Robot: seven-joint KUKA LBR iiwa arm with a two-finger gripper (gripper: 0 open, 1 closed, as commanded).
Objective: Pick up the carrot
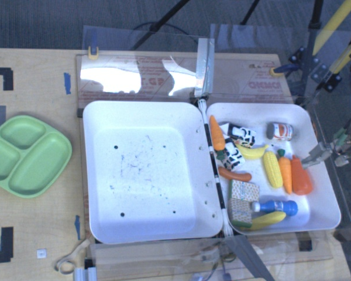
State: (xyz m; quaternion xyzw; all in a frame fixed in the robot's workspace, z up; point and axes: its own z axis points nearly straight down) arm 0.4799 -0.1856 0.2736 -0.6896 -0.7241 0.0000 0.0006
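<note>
From above, the grey metal gripper point(312, 158) comes in from the right and hangs over the right edge of the right white plastic bin point(324, 215). It is small and blurry here, so I cannot tell if it is open or closed, and nothing shows inside it. Just left of the gripper tip lies a long thin orange toy carrot point(286, 175). It is squeezed between a bumpy yellow toy corn cob point(273, 168) on its far side and a fat orange-red toy point(302, 180) on the side near the gripper. Far to the left of the gripper, against the far wall of this bin, lies a second orange carrot-shaped toy point(216, 134). I cannot tell which one is meant, but the thin one is much closer. A blue plastic bottle point(275, 206) lies below and left of the gripper. The big left white bin point(143, 221) is well away, past all the toys. I think the job is at the reaching step, because the carrot is not picked up yet. Next the gripper needs to move a little left, line up over the thin carrot, go down, and close on it without grabbing the corn or the orange-red toy.
</note>
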